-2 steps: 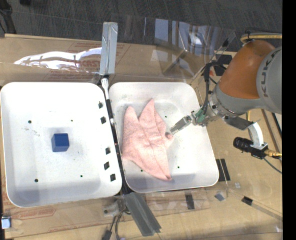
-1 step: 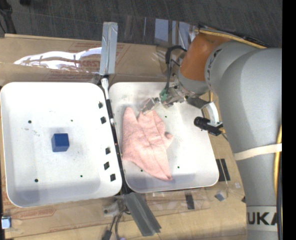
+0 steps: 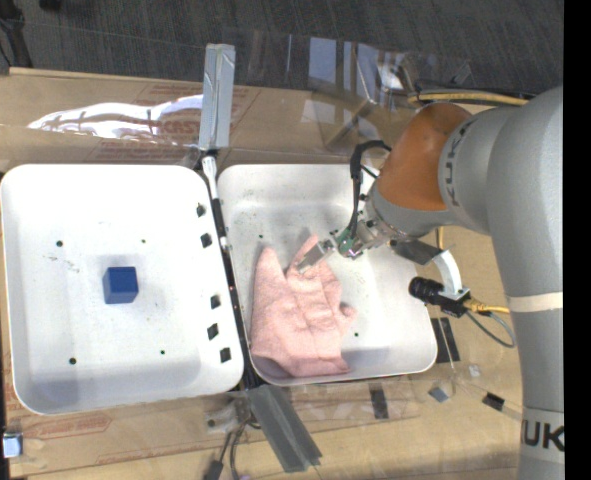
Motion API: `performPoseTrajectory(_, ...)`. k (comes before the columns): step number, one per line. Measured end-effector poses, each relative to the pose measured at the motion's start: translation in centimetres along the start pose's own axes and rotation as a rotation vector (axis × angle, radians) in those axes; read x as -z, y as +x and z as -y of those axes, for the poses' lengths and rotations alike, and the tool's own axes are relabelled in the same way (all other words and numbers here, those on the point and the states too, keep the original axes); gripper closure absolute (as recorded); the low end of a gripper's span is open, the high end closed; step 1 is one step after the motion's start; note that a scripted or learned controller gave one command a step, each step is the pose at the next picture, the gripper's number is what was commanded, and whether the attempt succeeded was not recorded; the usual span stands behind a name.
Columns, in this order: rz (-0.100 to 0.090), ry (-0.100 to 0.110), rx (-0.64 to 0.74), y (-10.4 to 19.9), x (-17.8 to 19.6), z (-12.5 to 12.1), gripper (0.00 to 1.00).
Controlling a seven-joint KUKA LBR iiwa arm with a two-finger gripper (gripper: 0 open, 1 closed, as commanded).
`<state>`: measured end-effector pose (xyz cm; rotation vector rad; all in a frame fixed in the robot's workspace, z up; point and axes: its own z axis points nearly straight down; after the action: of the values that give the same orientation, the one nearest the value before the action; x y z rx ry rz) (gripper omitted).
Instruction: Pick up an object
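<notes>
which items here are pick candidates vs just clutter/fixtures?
Pick candidates:
- pink cloth, in the right bin, under the gripper
- blue cube, in the left bin

Fixtures and clutter:
- the two white bins
- cardboard sheet under them
- tape strips between the bins
- yellow cable behind the arm

A pink cloth (image 3: 297, 313), crumpled and loosely folded, lay in the right bin (image 3: 395, 353), against its left wall and reaching toward its near edge. A small blue cube (image 3: 121, 284) sat upright on the floor of the left bin (image 3: 35, 208), left of centre, well apart from the cloth.
</notes>
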<state>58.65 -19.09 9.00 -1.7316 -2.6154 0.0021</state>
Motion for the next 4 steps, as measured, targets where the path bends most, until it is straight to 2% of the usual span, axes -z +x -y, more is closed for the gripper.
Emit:
performPoseTrajectory(1, 0.0, 0.0, 0.004, 4.8, 0.0, -3.7, 0.0)
performPoseTrajectory(2, -0.001, 0.001, 0.0, 7.4, -0.1, 2.0, 0.0)
performPoseTrajectory(3, -0.001, 0.001, 0.069, 4.9, 3.4, 0.4, 0.0)
performPoseTrajectory(4, 0.0, 0.001, 0.134, 9.2, -0.1, -0.7, 0.0)
